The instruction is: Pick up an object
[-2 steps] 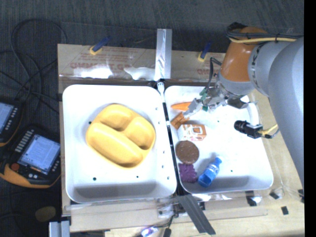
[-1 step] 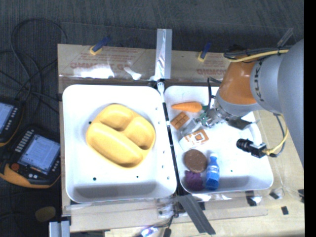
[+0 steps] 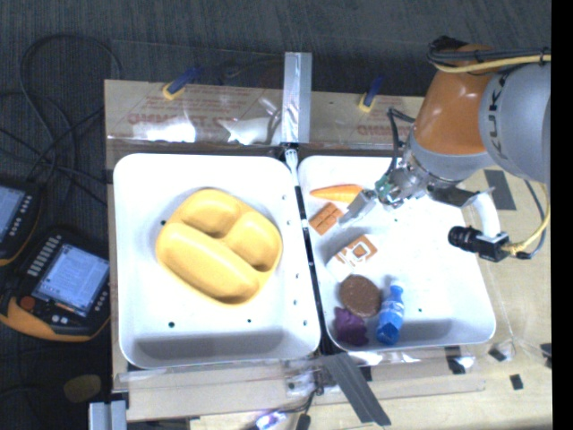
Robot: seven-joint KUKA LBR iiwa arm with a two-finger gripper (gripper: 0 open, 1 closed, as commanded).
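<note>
At the near edge of the right bin [image 3: 466,325] you have a blue bottle [image 3: 390,314] standing beside a purple lump [image 3: 350,326], with a brown round piece [image 3: 360,295] touching both just behind them. A little farther in, toward the bin's left wall, lies a small white and orange block [image 3: 354,252]. Beyond that, an orange wafer-like piece [image 3: 324,217] sits close to the divider between the bins, and an orange carrot-shaped piece [image 3: 335,191] lies at the far left of this bin. Your gripper [image 3: 363,203] hangs over that far left part, just right of the wafer piece and just near of the carrot piece; you cannot tell how wide its fingers stand, and nothing shows between them. In the left bin [image 3: 143,321] a large yellow bread-shaped object [image 3: 218,243] fills the middle.
</note>
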